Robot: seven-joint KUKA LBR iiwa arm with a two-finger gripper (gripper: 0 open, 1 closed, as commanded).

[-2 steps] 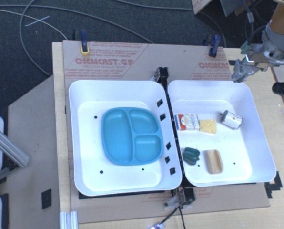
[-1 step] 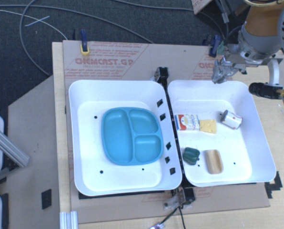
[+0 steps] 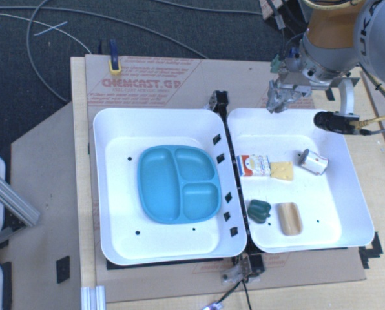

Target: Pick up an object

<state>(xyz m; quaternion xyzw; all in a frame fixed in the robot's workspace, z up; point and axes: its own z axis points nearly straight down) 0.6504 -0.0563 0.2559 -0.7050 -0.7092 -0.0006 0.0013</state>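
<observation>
Hovering at the right bin's (image 3: 347, 192) twelve o'clock edge, the gripper (image 3: 281, 102) grasps nothing I can see; its opening I cannot tell. Objects lie below, the cheese wedge (image 3: 282, 171) nearest at six o'clock.

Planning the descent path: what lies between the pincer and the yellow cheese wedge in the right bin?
In the camera view, bare white bin floor runs from the pincer to the cheese wedge; the red-and-white carton sits just beside the wedge.
</observation>
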